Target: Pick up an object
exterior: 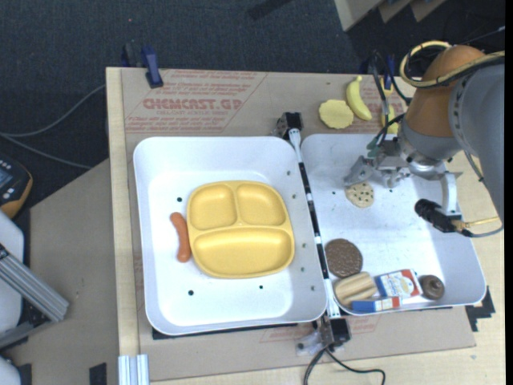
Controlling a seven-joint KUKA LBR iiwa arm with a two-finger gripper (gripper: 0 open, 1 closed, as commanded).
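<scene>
While the arm point(461, 95) reaches in from the right over the right bin point(457, 251), its end effector point(377, 169) sits low above the upper left part of that bin, just above and beside a chocolate-chip cookie point(361, 194); whether the two touch cannot be told. Whether the end effector is wide, narrow or closed on anything cannot be determined, since its metal linkage hides the tips. Further down the same bin lie a round dark brown cookie point(343, 257), a tan bread roll point(355, 286), a small red, white and blue carton point(394, 289) just right of the roll, and a small chocolate doughnut point(432, 287) near the lower right corner. The left bin point(160, 175) holds a yellow divided plate point(239, 228) at its centre, with an orange sausage point(181, 237) lying just left of the plate. On the surface point(200, 103) behind the right bin rest a yellow banana point(357, 99) and a yellow round slice point(336, 114), side by side.
</scene>
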